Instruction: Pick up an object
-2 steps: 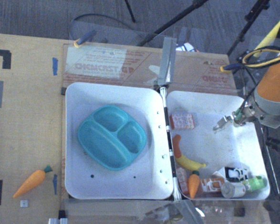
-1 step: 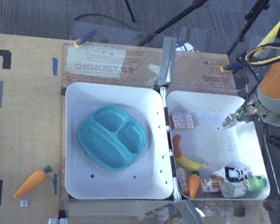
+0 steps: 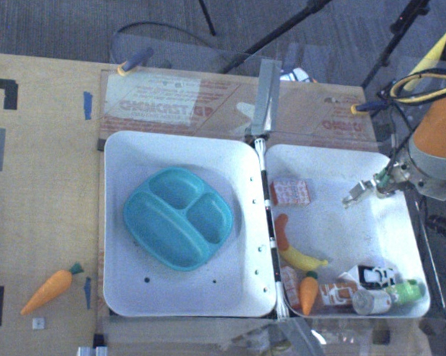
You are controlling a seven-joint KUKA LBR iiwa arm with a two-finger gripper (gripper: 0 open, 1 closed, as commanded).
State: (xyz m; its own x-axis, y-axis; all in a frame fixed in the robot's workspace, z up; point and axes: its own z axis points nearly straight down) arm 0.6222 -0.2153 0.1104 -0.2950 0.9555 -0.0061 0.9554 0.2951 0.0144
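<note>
Gripper hung over the right bin toward its 2 o'clock corner, nothing between the fingers; couldn't tell if they were spread or closed. Objects sat well apart from it: small red-white carton at 10 o'clock, banana and carrot near 7, bottle at 5. Blue divided plate lay mid left bin.

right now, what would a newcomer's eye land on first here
Most striking is the blue divided plate, alone in the left bin. Next comes the clutter along the right bin's left and near edges: a banana, a carrot, a clear bottle. The gripper hangs over that bin's far right corner, and a second carrot lies on the bench, left of both bins.
</note>
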